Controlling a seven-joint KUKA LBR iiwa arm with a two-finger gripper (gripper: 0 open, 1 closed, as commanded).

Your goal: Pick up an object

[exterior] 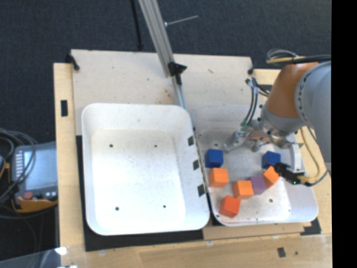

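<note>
- Arm (295,96) enters from the right side of the camera view, grey body with the orange band above my wrist, and hangs over the back part of the right bin (301,205).
- My claw (251,138) sits low over the right bin's far end, above bare white floor; metal parts and cables crowd it, and I cannot tell whether it is apart or together.
- Nothing shows between my claw's tips that I can make out.
- Blue cube (214,158) lies just left of my claw and in front of it, near the wall shared with the left bin (139,169); apart from my claw.
- Second blue cube (271,159) lies just right of my claw and in front of it, partly under my wrist hardware.
- Orange cube (219,177) rests just in front of the first blue one, close to touching.
- Another orange cube (243,188) sits mid-bin, with a purple block (257,184) touching its right side.
- Small orange block (271,175) lies tilted just right of the purple one, in front of the second blue cube.
- Red-orange cube (230,206) is nearest the front wall of the right bin.
- Both bins rest side by side on the wooden bench (122,77).
</note>
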